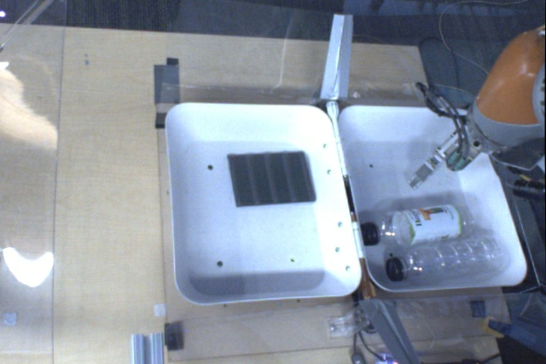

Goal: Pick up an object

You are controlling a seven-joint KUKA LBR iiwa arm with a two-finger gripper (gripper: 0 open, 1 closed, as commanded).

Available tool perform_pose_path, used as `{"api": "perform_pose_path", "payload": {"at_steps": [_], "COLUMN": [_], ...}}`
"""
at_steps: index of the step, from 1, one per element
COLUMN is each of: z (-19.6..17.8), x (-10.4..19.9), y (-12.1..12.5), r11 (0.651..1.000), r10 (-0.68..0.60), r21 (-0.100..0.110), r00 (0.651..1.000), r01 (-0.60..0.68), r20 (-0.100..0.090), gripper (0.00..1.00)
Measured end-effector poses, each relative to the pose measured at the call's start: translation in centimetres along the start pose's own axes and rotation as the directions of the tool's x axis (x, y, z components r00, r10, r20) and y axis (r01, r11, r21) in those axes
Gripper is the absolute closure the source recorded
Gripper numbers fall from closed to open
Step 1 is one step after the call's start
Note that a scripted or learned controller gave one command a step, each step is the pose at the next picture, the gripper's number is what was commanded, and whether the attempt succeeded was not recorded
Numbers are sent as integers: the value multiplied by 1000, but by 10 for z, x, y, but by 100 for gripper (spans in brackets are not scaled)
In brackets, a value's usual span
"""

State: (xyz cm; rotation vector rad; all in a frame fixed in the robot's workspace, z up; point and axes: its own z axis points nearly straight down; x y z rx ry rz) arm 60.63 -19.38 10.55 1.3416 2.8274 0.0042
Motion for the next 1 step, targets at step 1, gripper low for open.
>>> {"api": "perform_pose_path", "payload": {"at_steps": [1], "z": [-11], "x": [28], "y": [-23], "r11": [981], "r10": [-193], "r21": [-1], "r00": [981], "r01": [193], "r20": [0], "gripper": [0]}}
